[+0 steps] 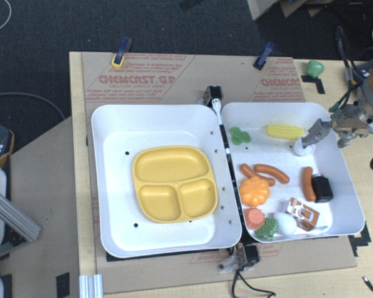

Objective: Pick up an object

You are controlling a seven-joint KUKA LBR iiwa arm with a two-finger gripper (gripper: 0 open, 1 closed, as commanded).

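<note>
gripper [326, 136] | fingers spread, nothing held | over right bin [348, 185] (beside corn cob [285, 131])

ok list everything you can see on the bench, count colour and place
bins: 2, white, side by side on the bench
divided plate: 1, yellow, middle of left bin
corn cob: 1, yellow, upper part of right bin
green toy piece: 1, green, upper left of right bin
sausages: 3, orange-red, two mid right bin, one upright further right
pumpkin: 1, orange, left side of right bin
black block: 1, black, beside the upright sausage
broccoli: 1, green, bottom of right bin
clamps: 2, blue, top edge of the board
green ball: 1, green, on the bench beyond right bin
pincer: 1, grey, over upper right of right bin
</note>
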